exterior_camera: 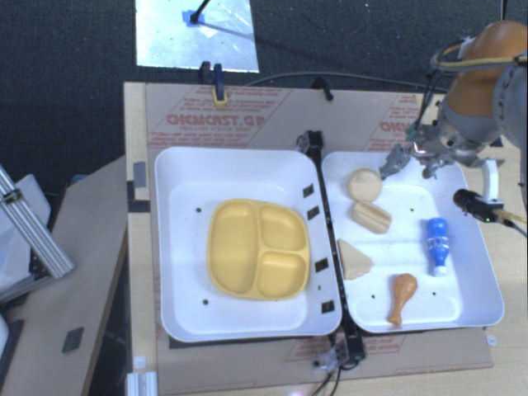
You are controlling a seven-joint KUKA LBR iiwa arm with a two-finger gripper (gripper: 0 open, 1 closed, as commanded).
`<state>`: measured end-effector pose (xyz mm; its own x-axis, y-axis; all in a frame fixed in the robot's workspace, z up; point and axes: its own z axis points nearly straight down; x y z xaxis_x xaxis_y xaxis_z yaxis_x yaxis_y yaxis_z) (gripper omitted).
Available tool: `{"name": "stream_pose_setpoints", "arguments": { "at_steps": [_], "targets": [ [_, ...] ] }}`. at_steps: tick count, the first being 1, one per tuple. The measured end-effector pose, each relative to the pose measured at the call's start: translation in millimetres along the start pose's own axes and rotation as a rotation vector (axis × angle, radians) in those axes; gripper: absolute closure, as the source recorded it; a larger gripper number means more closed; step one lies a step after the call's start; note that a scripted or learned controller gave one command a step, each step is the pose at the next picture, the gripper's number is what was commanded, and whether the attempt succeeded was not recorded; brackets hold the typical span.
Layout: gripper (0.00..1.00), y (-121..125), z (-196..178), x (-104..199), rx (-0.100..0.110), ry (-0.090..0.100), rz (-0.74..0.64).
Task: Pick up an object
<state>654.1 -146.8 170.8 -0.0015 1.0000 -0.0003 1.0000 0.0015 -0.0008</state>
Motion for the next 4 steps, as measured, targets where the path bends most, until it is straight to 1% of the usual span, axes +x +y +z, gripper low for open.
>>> {"name": "stream_pose_setpoints", "arguments": {
  "at_steps": [1, 2, 3, 4],
  "targets": [
    [0.00, 4.2, 42.0, 0.8, 0.000, 0.000, -0.003],
    [0.00, 5.7, 81.5, 1.8, 0.007, 0.006, -0.005],
    [1.00, 7.0, 67.2, 2.5, 0.007, 0.008, -0.008],
    [1.00, 4.9, 20.2, 9.1, -0.006, 0.000, -0.004]
  ]
}}
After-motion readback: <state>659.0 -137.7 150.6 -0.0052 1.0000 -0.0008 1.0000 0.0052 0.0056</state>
